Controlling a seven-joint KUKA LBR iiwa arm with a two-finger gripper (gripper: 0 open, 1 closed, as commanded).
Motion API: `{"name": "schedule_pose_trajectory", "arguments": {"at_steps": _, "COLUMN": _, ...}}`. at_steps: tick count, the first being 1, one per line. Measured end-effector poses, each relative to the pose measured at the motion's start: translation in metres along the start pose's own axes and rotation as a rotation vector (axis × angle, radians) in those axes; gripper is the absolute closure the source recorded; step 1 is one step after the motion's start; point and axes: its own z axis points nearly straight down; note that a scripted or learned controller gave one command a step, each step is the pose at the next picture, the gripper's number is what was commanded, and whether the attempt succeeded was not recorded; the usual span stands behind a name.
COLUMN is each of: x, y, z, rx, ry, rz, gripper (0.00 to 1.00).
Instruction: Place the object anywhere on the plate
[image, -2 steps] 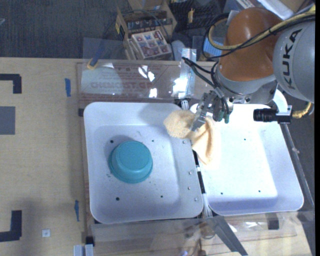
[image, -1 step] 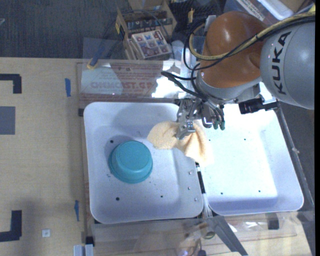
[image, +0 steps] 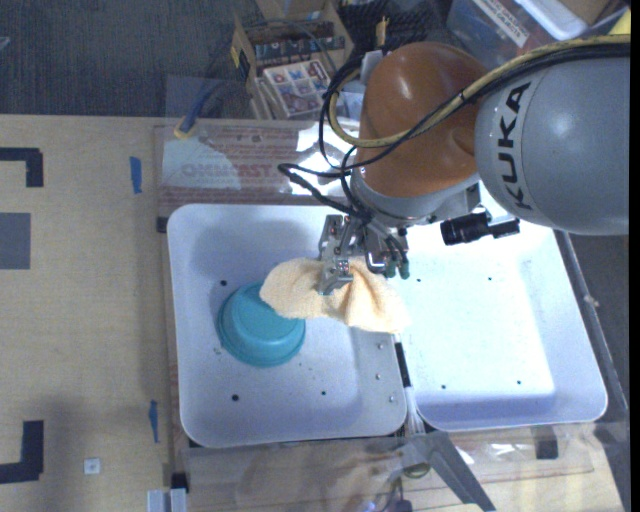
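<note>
- Looking down on the tabletop (image: 80, 300), I see two shallow white bins side by side: the left bin (image: 200, 400) and the right bin (image: 500, 330).
- I note the arm (image: 560, 130) reaching in from the right, grey with an orange band (image: 415, 110) above the wrist, and black and yellow cables looping over that band.
- The gripper (image: 345, 268) hangs over the upper right part of the left bin, close to the wall shared by the two bins.
- Its jaws are clamped on a yellow cloth (image: 335, 293); I can see the metal fingers (image: 330, 262) pinching the cloth at its top middle.
- The cloth spreads out to either side below the jaws. Its left end lies over the upper right edge of a blue plate (image: 258, 332); its right end droops toward the shared wall.
- The blue plate sits in the middle left of the left bin, round and deep-sided. Most of it is uncovered.
- I cannot tell whether the cloth rests on the plate or is held just above it.
- Beyond the bins, at the top, lie a printed board (image: 220, 160) and a stack of boxes (image: 290, 65).
- Strips of blue tape (image: 136, 174) mark the tabletop left of the bins.
</note>
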Motion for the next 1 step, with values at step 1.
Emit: {"name": "schedule_pose_trajectory", "arguments": {"at_steps": 1, "x": -0.0002, "y": -0.0003, "z": -0.0005, "rx": 0.000, "ry": -0.001, "rz": 0.000, "gripper": 0.00}}
